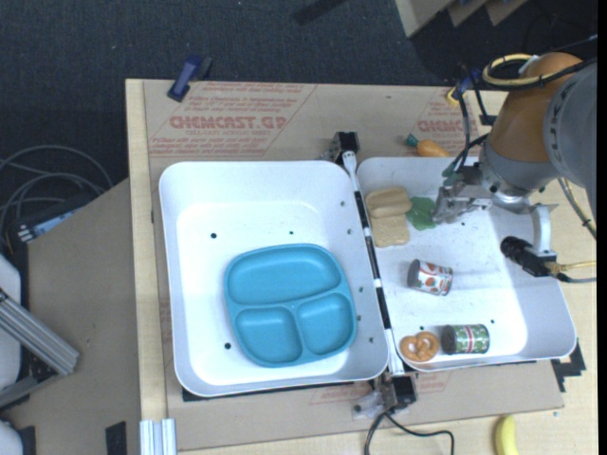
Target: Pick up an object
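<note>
Two metal fingers (444,204) sit low in the upper part of the right bin (545,301), their tips touching or just beside a green object (421,214); whether they are spread or clenched I cannot tell. Left of the green piece lie two tan bread-like pieces (388,216). Lower in that bin are a small tipped can (431,277), a dark-labelled can (465,338) on its side and a round orange toy (420,346). The left bin (190,254) holds a blue divided plate (289,303). Both bins rest on the tabletop (237,121). This looks like the reach-and-grasp step; next the fingers likely need to close on the green piece and lift straight up.
</note>
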You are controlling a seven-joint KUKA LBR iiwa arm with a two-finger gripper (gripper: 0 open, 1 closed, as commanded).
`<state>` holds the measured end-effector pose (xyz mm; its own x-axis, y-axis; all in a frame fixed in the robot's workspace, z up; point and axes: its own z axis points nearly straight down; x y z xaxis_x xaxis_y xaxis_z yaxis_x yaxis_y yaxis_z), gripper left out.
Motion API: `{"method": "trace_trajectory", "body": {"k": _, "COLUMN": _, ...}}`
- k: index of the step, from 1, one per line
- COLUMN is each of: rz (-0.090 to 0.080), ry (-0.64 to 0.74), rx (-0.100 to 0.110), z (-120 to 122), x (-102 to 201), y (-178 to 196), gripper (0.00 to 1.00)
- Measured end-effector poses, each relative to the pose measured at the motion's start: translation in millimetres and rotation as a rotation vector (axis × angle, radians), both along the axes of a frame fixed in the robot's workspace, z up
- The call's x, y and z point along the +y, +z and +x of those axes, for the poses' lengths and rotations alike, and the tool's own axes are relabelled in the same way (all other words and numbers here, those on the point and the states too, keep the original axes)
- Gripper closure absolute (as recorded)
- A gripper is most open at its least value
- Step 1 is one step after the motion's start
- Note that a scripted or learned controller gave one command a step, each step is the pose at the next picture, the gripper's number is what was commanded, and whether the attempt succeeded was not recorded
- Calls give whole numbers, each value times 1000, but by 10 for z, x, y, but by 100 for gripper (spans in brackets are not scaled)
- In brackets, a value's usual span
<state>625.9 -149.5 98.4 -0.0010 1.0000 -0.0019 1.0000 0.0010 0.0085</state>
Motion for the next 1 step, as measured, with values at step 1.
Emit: {"method": "trace_trajectory", "body": {"k": 1, "rz": 0, "ry": 0, "rx": 1, "z": -2, "x": 0, "y": -3, "gripper": 0}}
